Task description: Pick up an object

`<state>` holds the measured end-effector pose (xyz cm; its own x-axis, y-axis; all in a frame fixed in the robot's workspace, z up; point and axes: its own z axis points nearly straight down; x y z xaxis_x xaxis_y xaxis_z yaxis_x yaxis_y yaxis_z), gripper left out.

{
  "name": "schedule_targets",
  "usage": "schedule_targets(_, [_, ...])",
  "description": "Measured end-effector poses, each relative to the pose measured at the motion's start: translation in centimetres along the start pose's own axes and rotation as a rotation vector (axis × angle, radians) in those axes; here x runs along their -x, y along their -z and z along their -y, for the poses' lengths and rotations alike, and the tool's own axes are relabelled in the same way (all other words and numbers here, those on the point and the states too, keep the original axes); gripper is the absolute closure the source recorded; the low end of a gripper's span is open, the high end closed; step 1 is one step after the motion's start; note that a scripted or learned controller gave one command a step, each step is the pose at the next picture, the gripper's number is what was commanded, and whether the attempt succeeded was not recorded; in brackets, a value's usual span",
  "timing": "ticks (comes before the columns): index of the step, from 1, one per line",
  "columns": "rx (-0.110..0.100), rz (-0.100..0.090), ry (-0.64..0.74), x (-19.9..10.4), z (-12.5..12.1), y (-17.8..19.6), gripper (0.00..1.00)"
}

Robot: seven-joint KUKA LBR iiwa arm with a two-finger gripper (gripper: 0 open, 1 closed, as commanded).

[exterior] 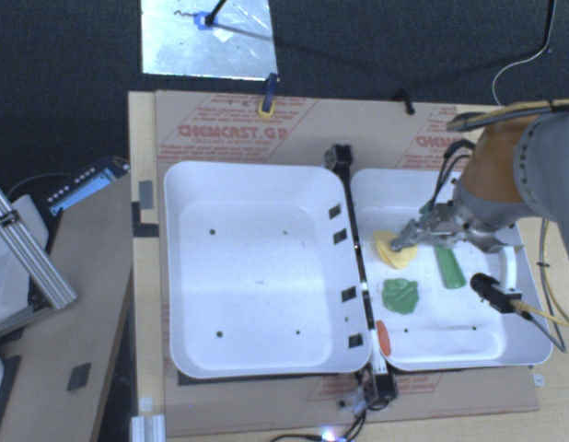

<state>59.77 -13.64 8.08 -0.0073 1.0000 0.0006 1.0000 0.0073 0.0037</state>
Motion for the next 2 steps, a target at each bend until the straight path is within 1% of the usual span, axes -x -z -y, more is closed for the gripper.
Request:
schedule_targets(1, [0.007, 0.003, 0.0, -3.9, -4.4, 0.7, 0.0])
schedule_targets(2, [0.009, 0.001, 0.0, -3.9, -4.3, 1.8, 1.0])
